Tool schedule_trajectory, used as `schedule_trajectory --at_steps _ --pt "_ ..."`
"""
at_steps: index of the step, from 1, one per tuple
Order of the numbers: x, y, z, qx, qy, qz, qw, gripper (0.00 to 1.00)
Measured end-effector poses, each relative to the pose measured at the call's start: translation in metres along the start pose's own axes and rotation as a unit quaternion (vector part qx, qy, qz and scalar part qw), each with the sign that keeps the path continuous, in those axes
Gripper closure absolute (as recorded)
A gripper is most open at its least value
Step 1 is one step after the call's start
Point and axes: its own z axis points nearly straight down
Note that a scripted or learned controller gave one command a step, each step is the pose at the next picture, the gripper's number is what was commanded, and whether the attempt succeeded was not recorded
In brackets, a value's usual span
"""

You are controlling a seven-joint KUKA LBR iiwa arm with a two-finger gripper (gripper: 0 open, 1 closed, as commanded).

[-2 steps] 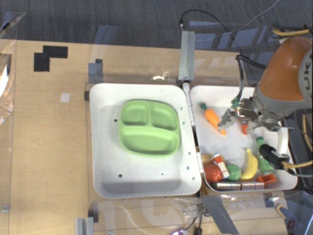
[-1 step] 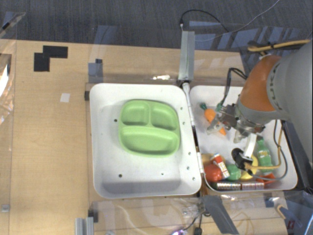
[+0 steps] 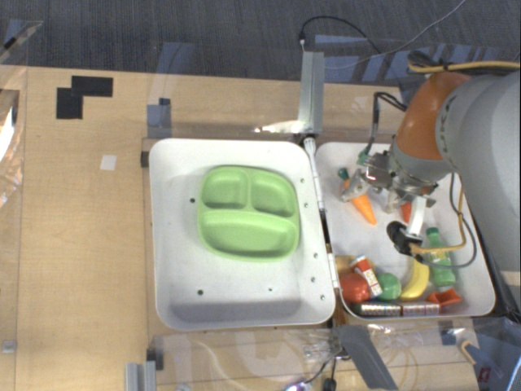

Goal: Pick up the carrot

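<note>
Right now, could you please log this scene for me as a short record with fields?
left bin: holds a green divided plate
right bin: carrot, banana, other toy food
carrot: lying on the bin floor, upper part of the bin
hand: low over the right bin, just right of the carrot
banana: near the bin's front edge, among the cluster of toy food
carrot lifted: not yet

Camera: we have one, fixed overhead | Facing: down at a slant over the bench (image 3: 73, 243) | Range: we take in both white bins (image 3: 175, 300) whole | Arm (image 3: 476, 129): enters from right
</note>
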Motion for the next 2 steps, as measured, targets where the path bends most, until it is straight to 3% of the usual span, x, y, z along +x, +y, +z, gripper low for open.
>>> schedule_trajectory --at_steps 1,2 --pt "0.003 0.002 -0.013 -0.002 0.002 -0.003 1.0000 1.00" --pt "0.070 0.016 -0.098 0.003 -0.001 -0.021 0.9998 1.00"
